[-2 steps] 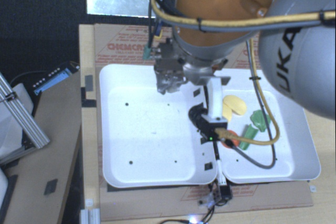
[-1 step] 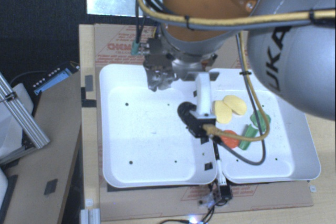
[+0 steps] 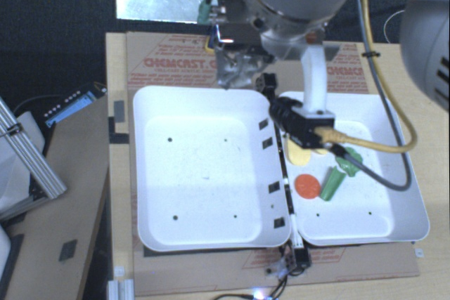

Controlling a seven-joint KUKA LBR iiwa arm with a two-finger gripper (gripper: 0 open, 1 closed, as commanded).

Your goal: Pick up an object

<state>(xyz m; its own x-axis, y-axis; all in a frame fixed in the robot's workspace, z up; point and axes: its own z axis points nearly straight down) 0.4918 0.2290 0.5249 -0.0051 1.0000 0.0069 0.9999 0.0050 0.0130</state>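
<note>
The gripper hangs low over the far rim of the left bin, close to the seam btw the two bins. It's blurred and seen from above, so whether it is apart or together can't be told, and nothing shows in its grasp. Just under and behind it lies the printed cardboard sheet that the bins sit on. All the pickable objs are in the right bin, to the view-right of the gripper and nearer the camera. Closest to it is the yellow piece, beside the seam. Next, further view-right, is a small green piece. Furthest off are the red disc and a green stick, which is tilted w/ its side touching or just beside the disc.
</note>
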